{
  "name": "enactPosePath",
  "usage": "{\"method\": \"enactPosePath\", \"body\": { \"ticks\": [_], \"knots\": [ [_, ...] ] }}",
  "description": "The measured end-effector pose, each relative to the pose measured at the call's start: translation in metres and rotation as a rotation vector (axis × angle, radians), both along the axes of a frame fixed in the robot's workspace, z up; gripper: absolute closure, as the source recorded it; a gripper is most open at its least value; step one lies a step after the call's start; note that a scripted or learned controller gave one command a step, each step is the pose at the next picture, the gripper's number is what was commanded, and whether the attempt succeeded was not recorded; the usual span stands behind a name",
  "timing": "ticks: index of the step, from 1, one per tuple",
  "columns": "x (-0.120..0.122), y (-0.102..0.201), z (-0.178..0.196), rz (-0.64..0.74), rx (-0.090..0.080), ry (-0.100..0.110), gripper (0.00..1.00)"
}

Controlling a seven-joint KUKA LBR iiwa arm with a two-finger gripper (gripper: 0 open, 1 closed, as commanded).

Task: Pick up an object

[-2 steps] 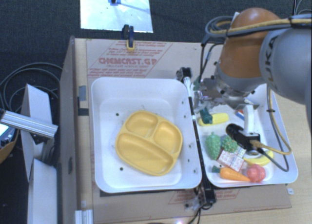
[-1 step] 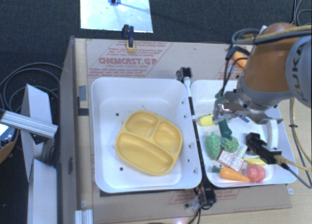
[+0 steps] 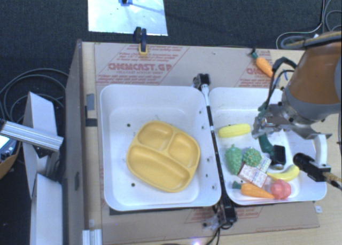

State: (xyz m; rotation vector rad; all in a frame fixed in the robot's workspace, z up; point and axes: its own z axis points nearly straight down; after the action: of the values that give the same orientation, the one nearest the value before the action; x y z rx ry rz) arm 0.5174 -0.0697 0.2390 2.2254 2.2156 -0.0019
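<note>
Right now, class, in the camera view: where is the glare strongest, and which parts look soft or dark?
In the camera view, glare whitens the shiny sheet on the dark floor; the white bins look evenly lit, with faint shadow under the yellow tray; the gripper and the small toys beside it look slightly soft.

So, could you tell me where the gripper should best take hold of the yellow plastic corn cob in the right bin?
Probably across the middle of the yellow plastic corn cob, from above: it lies flat and lengthwise left-right, apart from the other toys, so fingers closing across its narrow width have room.
</note>
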Motion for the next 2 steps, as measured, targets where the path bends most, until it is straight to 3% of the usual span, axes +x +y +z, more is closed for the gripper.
{"method": "enactPosePath", "body": {
  "ticks": [1, 2],
  "knots": [
    [0.074, 0.093, 0.012, 0.019, 0.004, -0.008, 1.00],
    [0.038, 0.063, -0.018, 0.003, 0.001, 0.003, 1.00]
  ]
}}
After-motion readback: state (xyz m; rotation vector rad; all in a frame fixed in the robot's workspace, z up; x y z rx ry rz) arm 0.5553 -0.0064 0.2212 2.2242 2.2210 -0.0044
